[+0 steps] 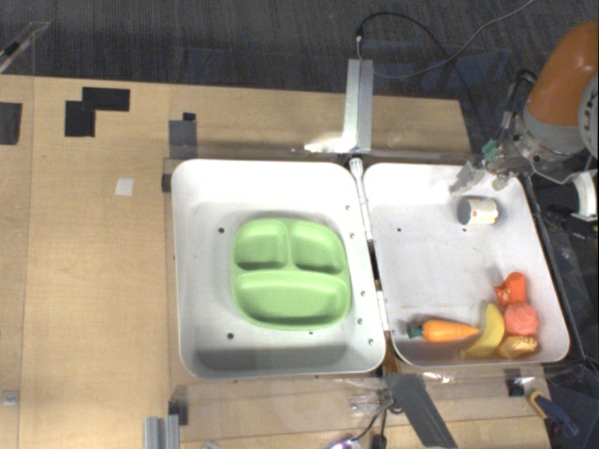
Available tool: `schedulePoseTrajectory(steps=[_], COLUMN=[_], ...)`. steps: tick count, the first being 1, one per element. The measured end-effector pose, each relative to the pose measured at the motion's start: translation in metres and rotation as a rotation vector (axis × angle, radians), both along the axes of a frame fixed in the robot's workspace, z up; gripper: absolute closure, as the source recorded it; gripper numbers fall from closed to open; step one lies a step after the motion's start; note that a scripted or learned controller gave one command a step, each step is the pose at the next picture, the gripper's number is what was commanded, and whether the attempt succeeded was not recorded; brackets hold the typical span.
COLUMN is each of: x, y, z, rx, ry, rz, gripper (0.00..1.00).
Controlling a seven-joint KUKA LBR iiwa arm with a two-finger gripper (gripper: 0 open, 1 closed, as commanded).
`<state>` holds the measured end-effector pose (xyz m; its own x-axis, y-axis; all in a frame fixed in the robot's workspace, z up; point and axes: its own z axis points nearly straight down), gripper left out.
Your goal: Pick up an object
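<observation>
My gripper hangs over the far right corner of the right bin, open with nothing between its fingers. Just below it in the view, a small white cylinder with a grey end lies on the bin floor, apart from the fingertips. In the bin's near right corner lie an orange carrot, a yellow banana, a small red-orange piece, a red round fruit and a golden piece, bunched close together.
The left bin holds a green divided plate in its middle. A metal post rises behind the ridge between the bins. Cables run across the dark floor at the back right.
</observation>
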<state>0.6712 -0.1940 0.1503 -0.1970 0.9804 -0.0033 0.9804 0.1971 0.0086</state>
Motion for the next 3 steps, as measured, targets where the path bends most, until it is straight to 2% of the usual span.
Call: schedulePoseTrajectory(steps=[1,2,3], x=[0.001,-0.012,0.000], y=[-0.007,-0.009,-0.005], z=[-0.056,-0.061,-0.055], rx=[0.007,-0.001,0.003], ry=[0.007,-0.002,0.001], rz=[0.010,0.049,-0.217], gripper=[0.00,0.00,0.00])
